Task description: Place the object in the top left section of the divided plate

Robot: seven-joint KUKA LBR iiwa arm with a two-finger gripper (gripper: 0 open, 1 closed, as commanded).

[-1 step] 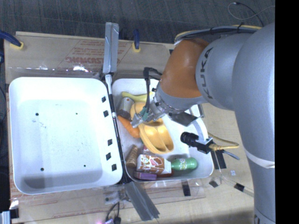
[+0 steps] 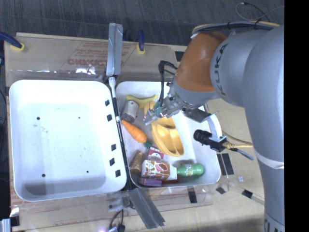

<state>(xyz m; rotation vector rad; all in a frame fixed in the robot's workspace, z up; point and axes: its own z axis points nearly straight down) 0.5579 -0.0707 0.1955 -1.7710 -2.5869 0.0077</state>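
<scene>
Camera view: arm reaching in from the right, gripper (image 2: 157,111) hanging low over the right bin (image 2: 208,117), at the upper end of the yellow plate (image 2: 168,137). Finger state: cannot tell, wrist is blocking the view. Nothing visibly held. Plate is lying tilted mid-bin; carrot (image 2: 134,131) just left of it, can (image 2: 129,111) and banana (image 2: 141,100) above, green bottle (image 2: 189,169) and carton (image 2: 155,168) below. Step, as judged: approaching a pick or placing. Next: confirming a hold, then aligning over the plate's top left section.
</scene>
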